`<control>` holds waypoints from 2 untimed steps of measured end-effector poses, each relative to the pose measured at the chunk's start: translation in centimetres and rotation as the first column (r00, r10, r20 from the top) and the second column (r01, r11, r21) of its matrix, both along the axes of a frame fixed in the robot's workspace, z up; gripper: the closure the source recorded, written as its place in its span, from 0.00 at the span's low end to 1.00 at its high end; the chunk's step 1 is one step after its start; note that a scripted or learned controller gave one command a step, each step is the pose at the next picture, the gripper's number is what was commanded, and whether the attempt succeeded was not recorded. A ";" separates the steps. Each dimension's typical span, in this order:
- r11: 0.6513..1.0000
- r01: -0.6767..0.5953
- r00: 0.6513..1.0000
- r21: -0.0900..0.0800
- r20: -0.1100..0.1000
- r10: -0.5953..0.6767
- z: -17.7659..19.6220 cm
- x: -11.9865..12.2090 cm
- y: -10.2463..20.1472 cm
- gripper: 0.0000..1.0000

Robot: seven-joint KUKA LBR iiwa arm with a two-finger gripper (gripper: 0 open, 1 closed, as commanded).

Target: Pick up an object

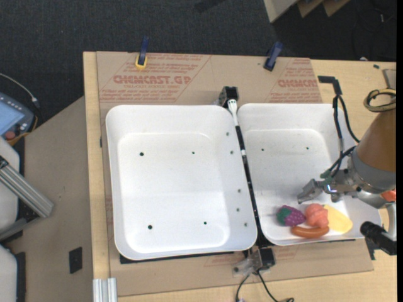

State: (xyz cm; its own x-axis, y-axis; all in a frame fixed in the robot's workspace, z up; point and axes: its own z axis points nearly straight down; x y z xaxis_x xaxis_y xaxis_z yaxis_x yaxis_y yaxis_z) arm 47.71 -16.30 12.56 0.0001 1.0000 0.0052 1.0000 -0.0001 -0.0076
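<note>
At the near edge of the table (63, 187) a black clip (261, 257) with a cable sits where the two bins meet. The left bin (126, 231) has only small dark holes in its floor. In the near corner of the right bin (283, 121) four small toys lie close together: a purple one (291, 216), a pink one (317, 215) touching it, an orange curved one (310, 231) just in front of both, and a yellow one (340, 221) at the right. Their exact shapes are too small to make out; part of the yellow one is behind the pink one.

The tool (313, 190) hangs just above and behind the toys, near the pink one. Its grey fingers (306, 192) point to the left and look slightly spread, with nothing between them; I cannot tell if they touch the bin floor. The arm (378, 150) is cut off by the right edge, so only the wrist and the orange band are seen. A black cable (337, 115) runs along the right bin's far side toward the arm.

Farther back, brown cardboard (157, 74) with red printed letters lies under the bins. The bins cover part of the letters. A blue-yellow clamp (142, 56) and a blue clamp (274, 55) hold its far edge
</note>
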 end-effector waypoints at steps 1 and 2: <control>1.000 -0.005 1.000 -0.009 0.021 0.005 17.3 0.4 2.9 0.00; 1.000 -0.007 1.000 -0.007 0.029 0.007 35.4 0.5 8.3 0.00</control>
State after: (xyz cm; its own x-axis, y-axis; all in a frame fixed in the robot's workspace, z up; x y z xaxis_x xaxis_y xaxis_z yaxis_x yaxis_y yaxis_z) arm 48.22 -8.03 47.95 -0.0068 1.0000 -0.0021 0.9997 0.0068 0.0214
